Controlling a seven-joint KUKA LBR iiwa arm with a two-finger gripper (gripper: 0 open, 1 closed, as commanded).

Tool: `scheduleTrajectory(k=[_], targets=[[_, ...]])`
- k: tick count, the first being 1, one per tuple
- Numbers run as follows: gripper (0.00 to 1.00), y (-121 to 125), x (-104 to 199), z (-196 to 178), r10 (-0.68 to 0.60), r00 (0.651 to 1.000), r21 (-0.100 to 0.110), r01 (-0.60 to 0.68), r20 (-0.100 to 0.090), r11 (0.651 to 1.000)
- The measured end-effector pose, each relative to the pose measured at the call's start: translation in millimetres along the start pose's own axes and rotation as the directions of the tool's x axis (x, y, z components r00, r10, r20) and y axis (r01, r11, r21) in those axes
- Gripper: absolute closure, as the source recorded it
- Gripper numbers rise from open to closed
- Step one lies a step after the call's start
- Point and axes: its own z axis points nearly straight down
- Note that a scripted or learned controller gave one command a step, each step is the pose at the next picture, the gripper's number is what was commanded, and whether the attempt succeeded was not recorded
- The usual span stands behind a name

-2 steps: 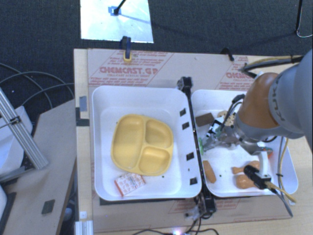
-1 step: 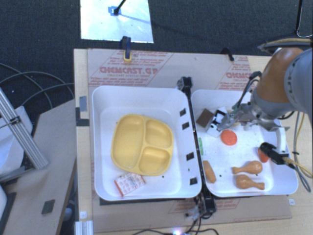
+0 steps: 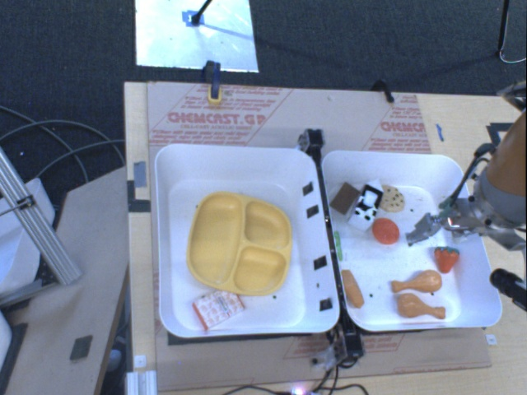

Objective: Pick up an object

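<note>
Gripper hung over the right bin, near its right edge — nothing visible between its parts, and whether it stood apart or together could not be told. By my reading no object had been lifted yet; the whole pick remained.

Nearest it: a strawberry just below, a tomato to its left. Further left, toward the bin's upper left corner, a black-and-white cube, a brown block and a cookie clustered close. Along the front edge lay two drumsticks and, at the front left corner, a sausage.

Left bin held a yellow divided plate at centre — compartments bare — and a small red-and-white packet by the front edge.
</note>
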Motion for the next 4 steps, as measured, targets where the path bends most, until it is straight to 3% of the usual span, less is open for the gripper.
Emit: scheduleTrajectory(k=[1, 2, 3, 4], targets=[[0.0, -28.4, -43.0, 101.6, -0.002, 1.0, 0.004, 0.002, -0.003, 1.0], [0.0, 35.5, -40.7, -10.3, -0.013, 1.0, -0.014, 0.013, 0.004, 1.0], [0.0, -25.8, -40.9, 102.7, -0.003, 1.0, 0.007, 0.003, -0.005, 1.0], [1.0, -21.2, -41.2, 86.7, -0.006, 1.0, -0.003, 0.006, -0.001, 1.0]])
